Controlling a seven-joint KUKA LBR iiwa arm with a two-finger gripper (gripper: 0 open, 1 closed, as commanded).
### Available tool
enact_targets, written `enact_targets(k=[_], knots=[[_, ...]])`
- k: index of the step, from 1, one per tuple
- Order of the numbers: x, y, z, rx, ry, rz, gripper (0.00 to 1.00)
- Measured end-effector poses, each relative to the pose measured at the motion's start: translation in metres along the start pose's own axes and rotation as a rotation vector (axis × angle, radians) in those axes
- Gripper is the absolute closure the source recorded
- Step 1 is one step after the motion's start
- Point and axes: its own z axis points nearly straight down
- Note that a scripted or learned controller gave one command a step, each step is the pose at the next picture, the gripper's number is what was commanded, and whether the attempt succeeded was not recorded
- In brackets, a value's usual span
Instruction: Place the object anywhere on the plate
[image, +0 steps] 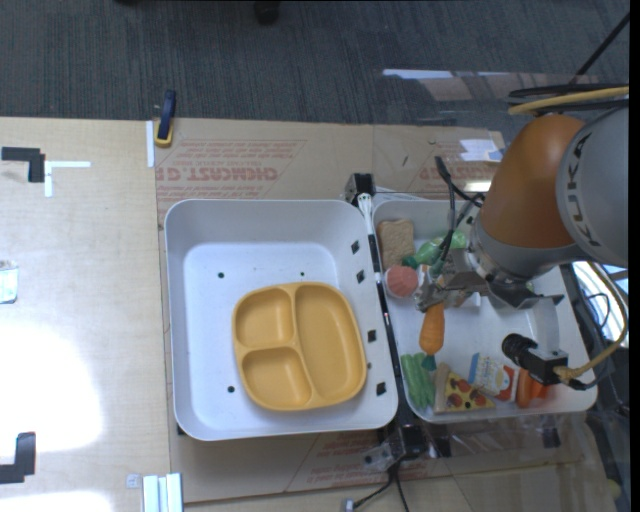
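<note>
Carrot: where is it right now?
The carrot is in the right bin, near its left wall, just below the gripper. A pink ball lies up-left of it, and a pizza slice lies below it.

Two white bins (190, 330) are sitting side by side, one yellow plate (298, 345), one carrot (431, 331), one pizza slice (461, 392).

My path to the yellow plate (300, 345) in the left bin (190, 300) lies open at nine o'clock; toy foods (432, 330) crowd the right bin (560, 320) below me.
</note>
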Motion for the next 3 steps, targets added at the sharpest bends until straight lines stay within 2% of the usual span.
enact_targets(k=[1,2,3], knots=[[0.059,0.079,-0.018,0.003,-0.001,-0.012,1.00],[0.059,0.078,-0.018,0.004,-0.002,-0.013,0.00],[0.091,0.019,0.001,0.006,0.000,-0.100,0.00]])
